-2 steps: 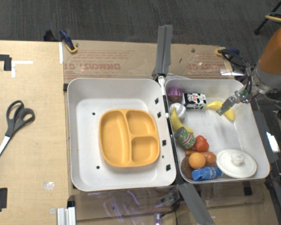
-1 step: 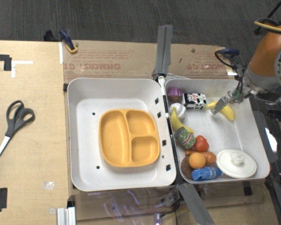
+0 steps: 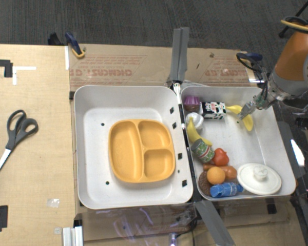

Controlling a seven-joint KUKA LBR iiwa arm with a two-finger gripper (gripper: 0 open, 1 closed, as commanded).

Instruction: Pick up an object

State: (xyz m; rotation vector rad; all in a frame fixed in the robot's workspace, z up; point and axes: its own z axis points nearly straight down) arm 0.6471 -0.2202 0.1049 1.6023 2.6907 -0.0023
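My gripper (image 3: 248, 108) hangs low over the far right corner of the right bin (image 3: 282, 137), at the end of the grey arm with its orange band (image 3: 296, 53). It is right above or touching a small yellow object (image 3: 247, 122) that lies against the bin floor; whether it grips that object is not visible. Just left of it lie a black-and-white carton (image 3: 214, 109) and a purple item (image 3: 191, 102). A banana (image 3: 193, 133), a green can (image 3: 201, 150), a red fruit (image 3: 221, 157), an orange (image 3: 215, 175) and a blue item (image 3: 226, 189) crowd the bin's left and front.
A white lidded dish (image 3: 260, 178) sits at the right bin's front right. The left bin (image 3: 87, 137) holds a yellow divided plate (image 3: 142, 150). Scissors (image 3: 15, 132) lie on the bench at far left. A grey bar (image 3: 179, 55) runs between the bins at the back.
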